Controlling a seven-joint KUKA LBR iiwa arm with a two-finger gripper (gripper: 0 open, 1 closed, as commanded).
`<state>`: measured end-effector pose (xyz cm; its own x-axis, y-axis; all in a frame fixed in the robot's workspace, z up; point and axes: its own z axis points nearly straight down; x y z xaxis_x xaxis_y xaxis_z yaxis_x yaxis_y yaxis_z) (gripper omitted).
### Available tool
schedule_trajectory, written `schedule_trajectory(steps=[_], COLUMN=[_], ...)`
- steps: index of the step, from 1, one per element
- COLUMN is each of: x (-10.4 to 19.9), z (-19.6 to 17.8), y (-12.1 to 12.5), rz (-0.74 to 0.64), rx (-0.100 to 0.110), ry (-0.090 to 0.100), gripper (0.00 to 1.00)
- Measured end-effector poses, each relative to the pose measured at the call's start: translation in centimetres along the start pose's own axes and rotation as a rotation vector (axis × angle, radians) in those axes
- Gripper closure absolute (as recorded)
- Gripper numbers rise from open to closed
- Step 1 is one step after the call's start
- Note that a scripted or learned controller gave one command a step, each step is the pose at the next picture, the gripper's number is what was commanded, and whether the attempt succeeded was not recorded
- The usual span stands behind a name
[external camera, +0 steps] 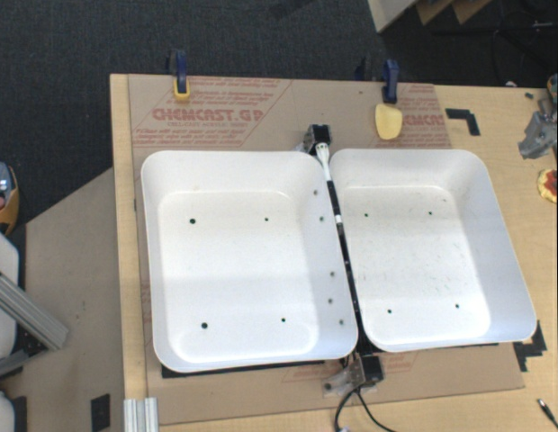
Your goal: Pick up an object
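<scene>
Both white bins, the left bin [234,259] and the right bin [427,246], have wide open floors. Between them runs a thin black bar [337,232], touching both rims.

Smooth white plastic bins [171,241]; matt cardboard sheet [261,106].

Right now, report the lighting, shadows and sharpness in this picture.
Camera view: even, soft light, no hard glare; the left bin has a faint grey shadow across its lower floor, the right bin is bright and speckled with dark flecks; the lettering on the brown board reads slightly soft; the gripper at the right edge is blurred and cropped.
</scene>
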<state>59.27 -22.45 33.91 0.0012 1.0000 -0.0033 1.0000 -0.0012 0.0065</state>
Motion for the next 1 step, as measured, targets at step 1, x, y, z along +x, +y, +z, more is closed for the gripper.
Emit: schedule_trajectory(steps=[1], x=[1.06], z=[1.54], y=[-5.72], rz=[0.001], rx=[0.01], ry=[0.005], gripper=[1.0])
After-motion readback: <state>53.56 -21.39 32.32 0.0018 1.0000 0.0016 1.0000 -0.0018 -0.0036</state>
